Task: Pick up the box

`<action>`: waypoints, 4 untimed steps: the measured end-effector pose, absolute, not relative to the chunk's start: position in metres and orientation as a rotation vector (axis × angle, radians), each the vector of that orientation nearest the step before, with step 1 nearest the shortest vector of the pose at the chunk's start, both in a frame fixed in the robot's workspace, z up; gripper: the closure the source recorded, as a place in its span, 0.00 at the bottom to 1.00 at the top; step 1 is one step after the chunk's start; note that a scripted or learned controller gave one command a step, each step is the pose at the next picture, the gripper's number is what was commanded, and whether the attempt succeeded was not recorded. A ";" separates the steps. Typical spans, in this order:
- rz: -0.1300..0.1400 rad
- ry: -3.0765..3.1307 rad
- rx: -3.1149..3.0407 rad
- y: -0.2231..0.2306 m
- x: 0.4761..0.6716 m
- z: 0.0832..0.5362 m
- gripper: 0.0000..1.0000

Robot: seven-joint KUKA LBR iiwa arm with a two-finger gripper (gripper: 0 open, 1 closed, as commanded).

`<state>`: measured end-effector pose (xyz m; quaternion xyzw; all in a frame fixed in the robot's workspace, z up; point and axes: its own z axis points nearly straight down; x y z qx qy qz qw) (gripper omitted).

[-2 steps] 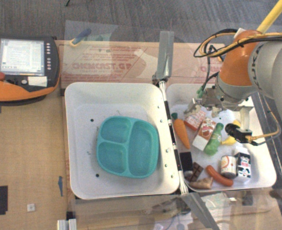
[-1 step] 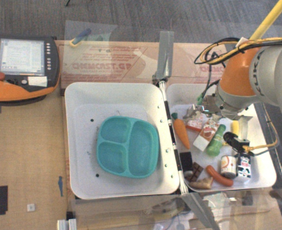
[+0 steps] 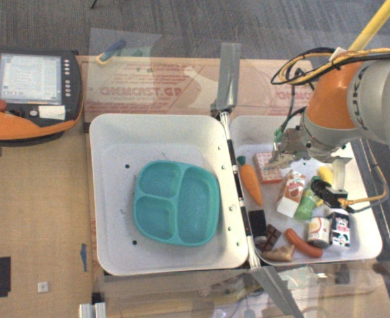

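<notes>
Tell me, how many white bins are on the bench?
2. The left bin holds a teal divided plate. The right bin sits right beside it, full of toy food like a carrot and a sausage, with the arm over it.

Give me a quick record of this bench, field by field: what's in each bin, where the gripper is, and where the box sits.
left bin: white shallow bin holding a teal three-compartment plate
right bin: white shallow bin with an orange toy carrot, red toy sausage, other small items
box: small red and white box near the carrot
gripper: two-finger gripper directly over the box
grasp: cannot tell
</notes>
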<state>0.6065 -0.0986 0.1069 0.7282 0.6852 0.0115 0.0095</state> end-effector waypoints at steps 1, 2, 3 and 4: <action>0.036 2.140 2.274 -0.099 0.606 0.107 0.00; 0.005 2.156 2.284 -0.105 0.598 0.086 0.00; 0.010 2.152 2.285 -0.106 0.599 0.097 1.00; 0.001 2.392 2.037 -0.066 0.552 0.184 1.00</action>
